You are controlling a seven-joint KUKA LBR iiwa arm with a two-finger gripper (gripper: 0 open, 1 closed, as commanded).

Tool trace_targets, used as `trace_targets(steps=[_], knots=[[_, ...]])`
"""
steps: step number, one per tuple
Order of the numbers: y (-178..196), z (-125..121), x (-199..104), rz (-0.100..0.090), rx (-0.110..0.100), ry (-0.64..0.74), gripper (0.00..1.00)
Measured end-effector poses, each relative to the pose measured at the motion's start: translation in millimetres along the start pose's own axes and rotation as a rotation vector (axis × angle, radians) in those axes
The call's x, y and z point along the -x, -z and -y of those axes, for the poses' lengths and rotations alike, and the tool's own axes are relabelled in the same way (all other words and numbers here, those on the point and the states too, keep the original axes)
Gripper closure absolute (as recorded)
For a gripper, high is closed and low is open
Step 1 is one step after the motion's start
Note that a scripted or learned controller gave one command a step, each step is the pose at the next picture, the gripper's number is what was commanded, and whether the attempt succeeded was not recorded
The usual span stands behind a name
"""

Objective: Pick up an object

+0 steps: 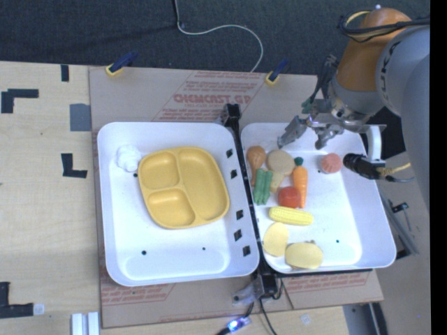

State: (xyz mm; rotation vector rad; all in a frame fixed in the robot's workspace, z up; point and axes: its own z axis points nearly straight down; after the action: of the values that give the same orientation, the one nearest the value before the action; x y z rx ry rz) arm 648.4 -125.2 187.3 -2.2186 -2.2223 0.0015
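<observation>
While the gripper hovers over the far edge of the right bin, its two fingers stand spread apart and pinch nothing; the toy foods lie clustered toward the bin's left half, nearer the camera than the gripper; closest is a beige round piece, just below and left of the fingertips; a carrot lies beside it, long axis running near-to-far; a pink ball sits apart to the right; the yellow divided tray occupies the left bin.
</observation>
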Motion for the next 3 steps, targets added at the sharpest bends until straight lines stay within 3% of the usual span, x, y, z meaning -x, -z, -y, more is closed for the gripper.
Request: trace_targets(steps=[1,2,3], knots=[[-101.7,30.5,0.5,0.002,0.009,-0.006,0.0],[-90.5,31.2,-0.8,0.002,0.002,0.0,1.0],[27.0,24.6,-85.4,-0.002,0.012,0.009,1.0]])
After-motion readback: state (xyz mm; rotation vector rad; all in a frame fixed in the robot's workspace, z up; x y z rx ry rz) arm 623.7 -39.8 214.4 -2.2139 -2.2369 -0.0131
